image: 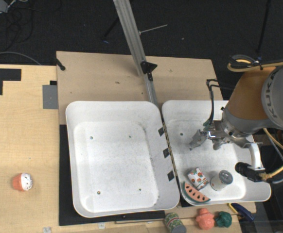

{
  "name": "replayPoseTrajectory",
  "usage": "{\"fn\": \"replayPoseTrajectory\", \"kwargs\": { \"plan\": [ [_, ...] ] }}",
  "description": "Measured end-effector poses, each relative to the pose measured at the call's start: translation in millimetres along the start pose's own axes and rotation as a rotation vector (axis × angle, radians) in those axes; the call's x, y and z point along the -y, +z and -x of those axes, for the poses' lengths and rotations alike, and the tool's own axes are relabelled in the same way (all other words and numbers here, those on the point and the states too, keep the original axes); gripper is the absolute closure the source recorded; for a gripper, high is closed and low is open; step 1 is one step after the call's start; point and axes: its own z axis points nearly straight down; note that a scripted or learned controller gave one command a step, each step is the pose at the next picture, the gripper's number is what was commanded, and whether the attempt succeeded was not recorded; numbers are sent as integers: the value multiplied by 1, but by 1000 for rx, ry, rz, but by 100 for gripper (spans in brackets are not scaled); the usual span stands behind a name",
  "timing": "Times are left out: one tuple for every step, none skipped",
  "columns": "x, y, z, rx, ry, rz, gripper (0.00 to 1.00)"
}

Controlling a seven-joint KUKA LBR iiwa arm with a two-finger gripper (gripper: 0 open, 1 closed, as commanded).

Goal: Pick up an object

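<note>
The arm's gripper hangs over the middle of the right bin, its fingers spread and holding nothing. The candidate objects lie near the bin's front edge: a patterned box, a watermelon slice and a grey cylinder. The step looks like the approach, with no grasp made; next, the gripper would need to shift toward the front and descend over one item.

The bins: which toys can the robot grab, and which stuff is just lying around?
For the job:
- red-and-white patterned box
- watermelon slice toy
- small grey round cup
- two-finger gripper

Lying about:
- orange-and-white round toy
- pink lumpy toy
- green toy
</note>
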Motion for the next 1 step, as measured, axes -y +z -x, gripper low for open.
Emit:
{"fn": "replayPoseTrajectory", "kwargs": {
  "plan": [
    [0,53,-1,1,0,5,0]
  ]
}}
